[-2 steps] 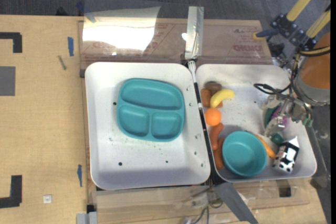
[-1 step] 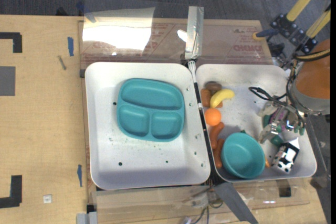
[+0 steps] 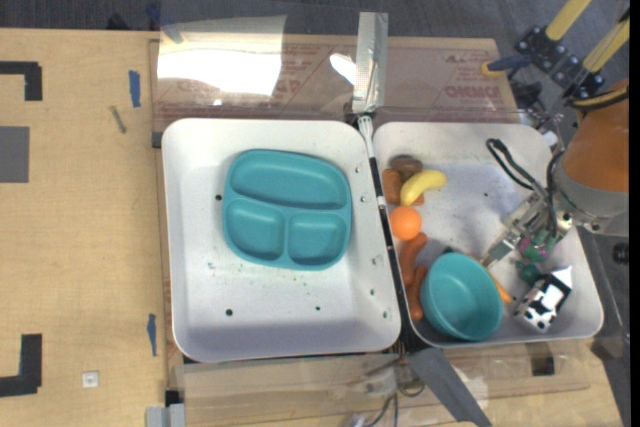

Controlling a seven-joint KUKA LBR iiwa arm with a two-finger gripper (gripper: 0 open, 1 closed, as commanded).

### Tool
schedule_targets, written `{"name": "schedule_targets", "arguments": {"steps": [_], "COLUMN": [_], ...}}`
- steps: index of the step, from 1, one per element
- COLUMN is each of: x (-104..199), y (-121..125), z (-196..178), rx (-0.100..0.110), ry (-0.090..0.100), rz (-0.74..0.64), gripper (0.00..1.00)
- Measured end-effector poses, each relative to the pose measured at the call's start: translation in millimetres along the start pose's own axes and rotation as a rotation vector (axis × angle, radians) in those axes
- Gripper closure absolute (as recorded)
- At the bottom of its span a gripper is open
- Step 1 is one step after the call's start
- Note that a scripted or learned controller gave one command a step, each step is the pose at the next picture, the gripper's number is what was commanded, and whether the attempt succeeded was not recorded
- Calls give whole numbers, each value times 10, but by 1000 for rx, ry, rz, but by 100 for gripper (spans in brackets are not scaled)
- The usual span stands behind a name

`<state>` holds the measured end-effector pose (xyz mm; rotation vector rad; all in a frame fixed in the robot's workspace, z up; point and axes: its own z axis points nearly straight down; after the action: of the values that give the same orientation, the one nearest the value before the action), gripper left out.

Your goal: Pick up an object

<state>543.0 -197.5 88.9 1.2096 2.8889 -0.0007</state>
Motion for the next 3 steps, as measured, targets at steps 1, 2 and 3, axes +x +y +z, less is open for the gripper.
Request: {"name": "schedule_targets", "arguments": {"steps": [1, 2, 3], "x": [-20, -205, 726], "y": [25, 429, 239], "z": [-130, 3, -124], "rx": [-5, -2, -31], "ry": [-9, 0, -48], "rz": [-3, 249, 195], "gripper": [100, 100, 100]}}
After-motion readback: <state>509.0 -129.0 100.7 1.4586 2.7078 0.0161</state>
